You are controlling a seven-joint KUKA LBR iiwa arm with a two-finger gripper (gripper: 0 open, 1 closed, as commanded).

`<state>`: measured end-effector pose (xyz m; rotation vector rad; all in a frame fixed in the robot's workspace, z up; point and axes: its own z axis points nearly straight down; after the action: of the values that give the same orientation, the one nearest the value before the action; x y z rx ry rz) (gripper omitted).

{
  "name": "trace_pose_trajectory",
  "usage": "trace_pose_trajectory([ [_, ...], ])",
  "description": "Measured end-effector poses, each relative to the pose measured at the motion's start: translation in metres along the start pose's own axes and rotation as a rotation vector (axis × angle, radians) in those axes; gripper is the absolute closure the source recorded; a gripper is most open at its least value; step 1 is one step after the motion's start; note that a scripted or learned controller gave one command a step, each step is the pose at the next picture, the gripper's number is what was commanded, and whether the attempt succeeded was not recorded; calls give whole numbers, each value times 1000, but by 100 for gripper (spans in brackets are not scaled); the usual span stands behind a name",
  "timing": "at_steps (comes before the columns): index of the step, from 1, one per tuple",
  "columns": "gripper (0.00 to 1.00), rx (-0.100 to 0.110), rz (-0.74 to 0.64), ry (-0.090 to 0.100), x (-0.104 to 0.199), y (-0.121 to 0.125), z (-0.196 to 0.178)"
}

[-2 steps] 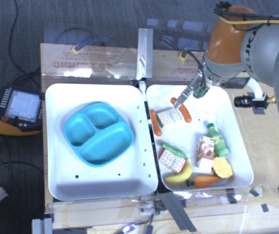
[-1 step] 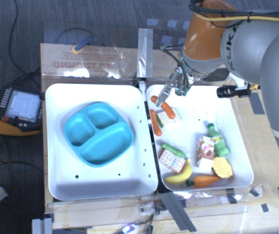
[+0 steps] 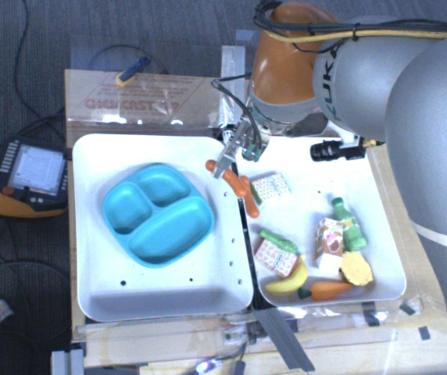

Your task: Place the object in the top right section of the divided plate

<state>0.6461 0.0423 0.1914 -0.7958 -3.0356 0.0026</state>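
A blue divided plate [image 3: 158, 213] lies in the left white bin [image 3: 106, 287]; its top right section [image 3: 166, 183] has nothing in it. An orange-red sausage-shaped toy [image 3: 239, 187] lies slanted across the divider between the two bins, its upper end near the left bin's back right corner. My gripper [image 3: 234, 151] hangs right over that upper end, touching or nearly touching it. Whether it holds the toy is hidden from this angle.
The right bin [image 3: 380, 209] holds a patterned packet [image 3: 271, 186], a green bottle [image 3: 345, 214], a carton [image 3: 329, 237], a banana [image 3: 287, 280], a carrot [image 3: 330, 290] and several other toy foods. A handheld controller [image 3: 28, 175] lies left of the bench.
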Motion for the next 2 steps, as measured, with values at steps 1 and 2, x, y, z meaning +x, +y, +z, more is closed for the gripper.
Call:
trace_pose_trajectory([
  [1,100,4,565,1,43,43,13],
  [2,100,-1,717,-7,74,90,81],
])
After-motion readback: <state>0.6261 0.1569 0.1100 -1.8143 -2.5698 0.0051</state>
